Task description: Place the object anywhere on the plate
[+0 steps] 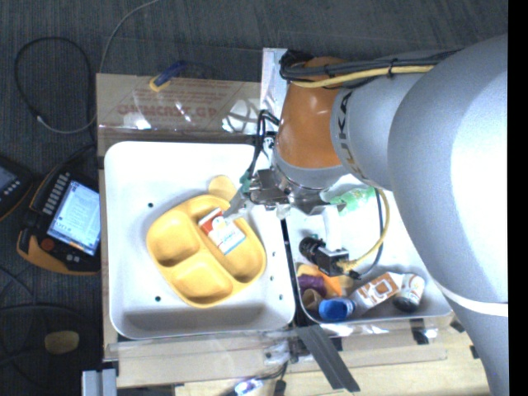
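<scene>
A yellow plate (186, 250) with three sections lies in the left bin (132, 172). A small white carton (227, 234) with red and blue print rests on the plate's right part, across a divider. My gripper (234, 205) reaches down and to the left from the orange-banded wrist (309, 134). Its tip is just above the carton's upper end, over the plate's right rim. Whether it touches the carton cannot be made out.
A pale yellow round item (219, 186) sits just behind the plate. The right bin (437, 308) holds a green item (356, 198), purple (310, 281) and blue (334, 308) pieces and an orange-white carton (379, 289). Its back half is hidden under the arm.
</scene>
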`<act>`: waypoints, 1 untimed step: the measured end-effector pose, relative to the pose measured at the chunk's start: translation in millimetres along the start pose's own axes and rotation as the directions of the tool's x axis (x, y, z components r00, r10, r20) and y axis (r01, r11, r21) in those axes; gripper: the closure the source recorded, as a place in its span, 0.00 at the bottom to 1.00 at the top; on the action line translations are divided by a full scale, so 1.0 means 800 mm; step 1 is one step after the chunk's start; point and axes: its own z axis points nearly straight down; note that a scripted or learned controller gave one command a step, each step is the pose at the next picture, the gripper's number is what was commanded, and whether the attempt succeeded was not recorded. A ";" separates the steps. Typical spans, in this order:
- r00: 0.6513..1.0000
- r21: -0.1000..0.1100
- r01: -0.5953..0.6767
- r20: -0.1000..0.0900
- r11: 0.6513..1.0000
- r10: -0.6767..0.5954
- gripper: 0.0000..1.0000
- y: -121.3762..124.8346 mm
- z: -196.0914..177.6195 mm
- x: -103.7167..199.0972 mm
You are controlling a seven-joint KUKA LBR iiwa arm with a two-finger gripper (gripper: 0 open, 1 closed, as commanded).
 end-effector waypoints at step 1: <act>1.000 0.000 0.000 0.000 1.000 0.000 0.00 0.000 0.000 0.000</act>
